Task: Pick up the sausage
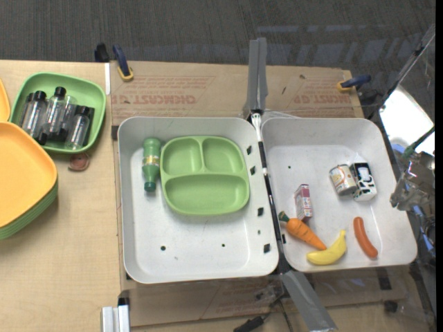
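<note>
Camera view from above the bench, at a slant: two shallow white bins sit side by side on brown cardboard. The sausage, a short reddish-orange link, lies on the floor of the right bin near its front right corner, angled slightly. The gripper hangs at the right edge of the scene, just outside that bin's right wall, above and to the right of the sausage and apart from it; its tip is too blurred and cut off to tell how it is set, and nothing can be seen in its grasp.

Just left of the sausage lies a yellow banana, and beyond that a carrot. A small pink packet rests farther back, and a small can lies touching a black-and-white carton near the bin's middle right.

The left bin holds a green divided plate with a green bottle lying beside its left edge.

On the wooden table to the left, a green tray carries several small dark-capped bottles, and stacked orange plates sit at the far left. Dark carpet fills the background behind the bench.
</note>
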Tool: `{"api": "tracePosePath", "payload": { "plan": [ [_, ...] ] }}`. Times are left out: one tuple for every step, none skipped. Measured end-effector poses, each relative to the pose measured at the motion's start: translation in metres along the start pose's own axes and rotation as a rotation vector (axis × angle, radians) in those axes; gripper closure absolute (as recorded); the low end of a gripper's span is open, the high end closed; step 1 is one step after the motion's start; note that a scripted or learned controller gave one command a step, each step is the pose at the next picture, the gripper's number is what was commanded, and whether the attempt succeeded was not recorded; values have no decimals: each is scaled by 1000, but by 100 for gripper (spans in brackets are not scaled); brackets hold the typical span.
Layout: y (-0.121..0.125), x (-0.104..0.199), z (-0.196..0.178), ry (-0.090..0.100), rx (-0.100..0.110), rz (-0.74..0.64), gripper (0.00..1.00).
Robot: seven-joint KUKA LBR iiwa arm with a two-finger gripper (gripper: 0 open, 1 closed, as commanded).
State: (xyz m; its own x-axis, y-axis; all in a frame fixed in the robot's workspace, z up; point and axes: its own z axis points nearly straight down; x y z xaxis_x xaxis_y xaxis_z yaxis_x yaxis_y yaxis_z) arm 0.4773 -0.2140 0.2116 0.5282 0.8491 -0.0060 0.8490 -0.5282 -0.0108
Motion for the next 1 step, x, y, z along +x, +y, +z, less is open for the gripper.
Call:
{"api": "tracePosePath", "payload": {
  "plan": [
    [-35, 58, -24, 3, -9, -283, 100]
  ]
}}
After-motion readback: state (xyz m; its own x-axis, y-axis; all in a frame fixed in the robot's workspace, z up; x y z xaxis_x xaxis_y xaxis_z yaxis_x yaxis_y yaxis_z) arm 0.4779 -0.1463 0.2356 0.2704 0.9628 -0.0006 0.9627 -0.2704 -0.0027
